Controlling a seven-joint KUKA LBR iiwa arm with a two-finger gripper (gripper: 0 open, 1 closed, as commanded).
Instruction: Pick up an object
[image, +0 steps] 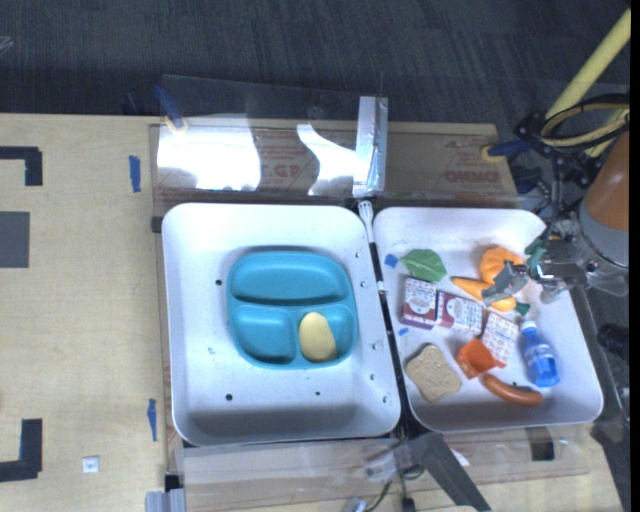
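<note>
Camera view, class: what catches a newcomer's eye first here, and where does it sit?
A bright blue divided tray sits in the left bin, with a yellow egg-shaped object in its lower right compartment. The right bin holds a jumble of toy food, and the pincer hangs over its upper right part.

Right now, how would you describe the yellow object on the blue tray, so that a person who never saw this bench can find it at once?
Look at the left white bin; a blue divided tray lies in its middle. The yellow egg-shaped object sits in the tray's lower right compartment. It is the sole item on the tray, while the other small objects crowd the right white bin.
</note>
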